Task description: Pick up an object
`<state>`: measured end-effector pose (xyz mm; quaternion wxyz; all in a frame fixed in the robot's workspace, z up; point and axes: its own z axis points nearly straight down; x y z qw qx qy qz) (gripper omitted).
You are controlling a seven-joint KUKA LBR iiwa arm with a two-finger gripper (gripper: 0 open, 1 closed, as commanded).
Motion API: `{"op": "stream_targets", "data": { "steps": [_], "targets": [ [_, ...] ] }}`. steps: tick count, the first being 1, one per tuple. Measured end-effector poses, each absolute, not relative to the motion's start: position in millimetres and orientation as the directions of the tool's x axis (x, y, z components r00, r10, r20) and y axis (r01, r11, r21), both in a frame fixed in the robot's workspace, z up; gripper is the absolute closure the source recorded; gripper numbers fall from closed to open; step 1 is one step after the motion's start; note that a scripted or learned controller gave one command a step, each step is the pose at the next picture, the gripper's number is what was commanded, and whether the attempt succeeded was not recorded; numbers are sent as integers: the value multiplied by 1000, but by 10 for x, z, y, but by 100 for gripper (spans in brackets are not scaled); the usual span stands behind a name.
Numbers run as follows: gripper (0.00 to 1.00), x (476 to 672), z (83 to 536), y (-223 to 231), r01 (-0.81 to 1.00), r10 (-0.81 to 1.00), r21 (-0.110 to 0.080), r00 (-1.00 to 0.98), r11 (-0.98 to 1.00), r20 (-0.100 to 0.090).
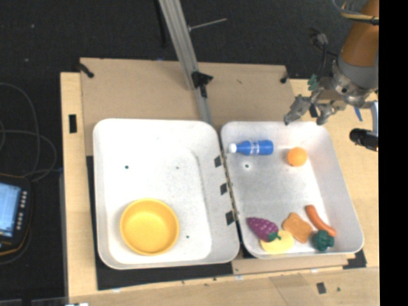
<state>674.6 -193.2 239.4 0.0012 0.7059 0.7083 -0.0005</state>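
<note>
Gripper (308, 113): fingers spread, holding nothing, above the right bin's (338, 171) far rim.
Orange ball (296, 157): right bin, far side, beside the blue bottle (252, 148).
Handling: likely light, smooth, rolls; pinch across its middle.

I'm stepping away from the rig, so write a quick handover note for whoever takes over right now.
Gripper: open, holding nothing, above the far edge of the right bin.
Right bin: blue bottle lying near the far left corner, orange ball beside it; along the near edge a purple toy, yellow piece, tan piece, carrot and green piece.
Left bin: yellow bowl.
Done: nothing picked.
Left: lower onto one object, grip, lift.
</note>
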Motion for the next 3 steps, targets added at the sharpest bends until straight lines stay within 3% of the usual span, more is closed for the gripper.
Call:
{"op": "stream_targets", "data": {
  "steps": [1, 3],
  "targets": [
    [0, 6745, 2395, -1937, 1000, 1000, 0, -4, 4, -4],
    [0, 6793, 1503, -2048, 1000, 1000, -2, -3, 3, -3]
  ]
}}
